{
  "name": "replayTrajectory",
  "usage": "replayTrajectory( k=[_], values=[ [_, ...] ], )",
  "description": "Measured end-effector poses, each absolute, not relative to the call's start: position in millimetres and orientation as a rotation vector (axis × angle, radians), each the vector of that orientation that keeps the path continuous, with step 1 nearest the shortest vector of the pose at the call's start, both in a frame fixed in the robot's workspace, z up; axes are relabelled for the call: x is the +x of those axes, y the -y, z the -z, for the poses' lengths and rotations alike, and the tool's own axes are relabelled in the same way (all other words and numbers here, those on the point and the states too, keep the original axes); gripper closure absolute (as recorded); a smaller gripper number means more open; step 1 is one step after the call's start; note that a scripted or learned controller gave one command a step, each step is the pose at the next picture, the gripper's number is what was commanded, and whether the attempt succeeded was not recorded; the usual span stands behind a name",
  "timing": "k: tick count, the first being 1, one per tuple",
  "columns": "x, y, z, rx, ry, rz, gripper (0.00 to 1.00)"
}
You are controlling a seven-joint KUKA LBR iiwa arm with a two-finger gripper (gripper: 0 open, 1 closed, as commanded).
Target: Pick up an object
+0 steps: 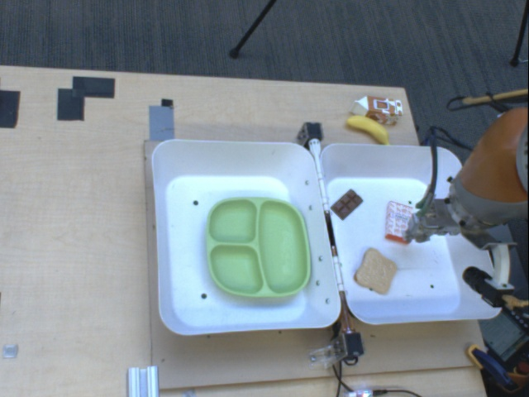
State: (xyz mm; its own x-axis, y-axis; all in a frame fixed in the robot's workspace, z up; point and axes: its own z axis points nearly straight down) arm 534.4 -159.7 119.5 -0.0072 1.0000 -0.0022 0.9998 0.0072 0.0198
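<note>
Fingers (413, 231) sit low in the right bin (413, 172), right at the lower edge of a small red-and-white packet (399, 217); whether they are spread or pinching it I cannot tell, the tips are a grey blur against the white floor. Behind them the wrist runs off to the right, close over the bin's far rim, and swells into the arm's orange band (500, 160) and grey body, so the whole limb leans in low and nearly level.

The packet lies flat in the middle of that bin, pale with red print, its lettering too small to read. Just below and left of it rests a slice of toast (376, 270), tan and slightly tilted, apart from the packet. Up and left, near the divide between the bins, lies a dark brown chocolate square (346, 203).

The left bin (178, 222) carries a light green divided plate (258, 247) with three compartments. Beyond the bins, on the wooden surface (74, 222), a yellow banana (368, 127) lies beside a small carton (378, 106).
</note>
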Motion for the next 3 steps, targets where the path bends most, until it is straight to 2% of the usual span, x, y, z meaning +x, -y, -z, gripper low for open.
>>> replayTrajectory(
  k=[1,2,3],
  values=[
    [534.3,160,-119,2.203,-2.219,-0.019,0.00],
    [490.6,107,-88,2.210,-2.217,-0.012,0.00],
    [493.3,106,-100,2.205,-2.216,-0.020,1.00]
  ],
)
